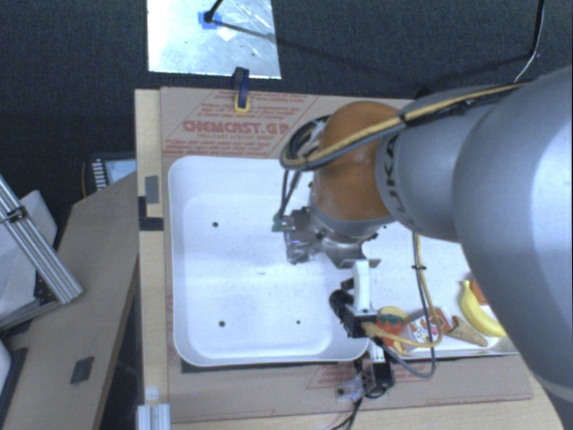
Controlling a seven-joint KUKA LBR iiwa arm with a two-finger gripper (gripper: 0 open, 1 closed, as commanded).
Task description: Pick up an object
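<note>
Banana: yellow, in the right bin, near side, well apart from the gripper.
Packet: yellow and red, just left of the banana, at that bin's near edge.
Gripper: low over the left bin, toward its right side.
Grip: hidden under the wrist; cannot tell how wide, or whether anything is held.
Arm: crosses the right bin from the right.
</note>
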